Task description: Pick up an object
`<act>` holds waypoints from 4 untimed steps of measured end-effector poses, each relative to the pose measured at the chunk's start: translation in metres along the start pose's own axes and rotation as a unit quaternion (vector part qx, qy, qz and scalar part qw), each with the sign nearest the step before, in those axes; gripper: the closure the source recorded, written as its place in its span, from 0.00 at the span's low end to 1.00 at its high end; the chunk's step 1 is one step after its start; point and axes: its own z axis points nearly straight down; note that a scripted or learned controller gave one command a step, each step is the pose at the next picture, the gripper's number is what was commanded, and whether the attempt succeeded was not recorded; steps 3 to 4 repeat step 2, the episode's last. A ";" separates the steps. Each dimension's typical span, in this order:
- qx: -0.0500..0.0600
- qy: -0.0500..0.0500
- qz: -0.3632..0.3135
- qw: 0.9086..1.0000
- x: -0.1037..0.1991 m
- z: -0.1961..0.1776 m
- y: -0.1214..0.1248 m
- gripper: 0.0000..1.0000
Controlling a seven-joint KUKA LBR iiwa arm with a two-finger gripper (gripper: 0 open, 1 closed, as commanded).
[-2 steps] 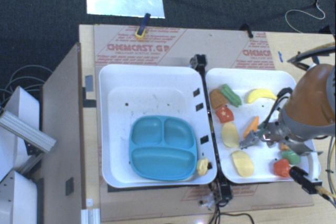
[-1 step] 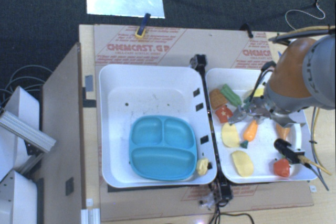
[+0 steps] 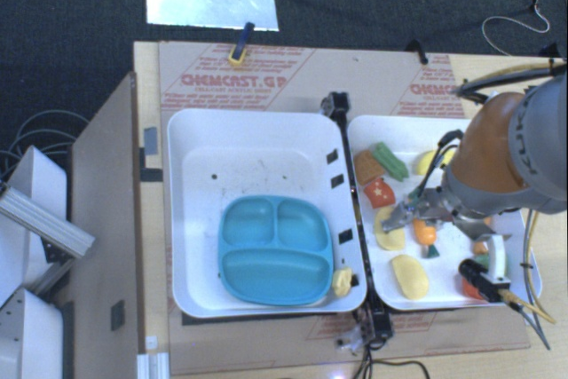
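The gripper (image 3: pixel 410 214) hangs low over the right bin (image 3: pixel 401 302) beside a small orange piece (image 3: pixel 426 234); its grasp cannot be told.

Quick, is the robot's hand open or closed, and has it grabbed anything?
Hand: low in the right bin among the toy food; open or closed, holding or not, cannot be told.

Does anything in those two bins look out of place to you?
One thing does: a small yellow piece sits alone in the left bin, wedged beside the blue plate at the bin's near right corner. The rest of the toy food is heaped in the right bin, where the gripper is.
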 end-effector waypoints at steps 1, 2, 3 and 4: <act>-0.002 0.000 -0.001 1.000 0.000 -0.012 0.002 1.00; -0.007 0.000 -0.005 1.000 0.052 -0.130 0.027 1.00; -0.007 0.000 -0.005 1.000 0.052 -0.130 0.027 1.00; -0.007 0.000 -0.005 1.000 0.052 -0.130 0.027 1.00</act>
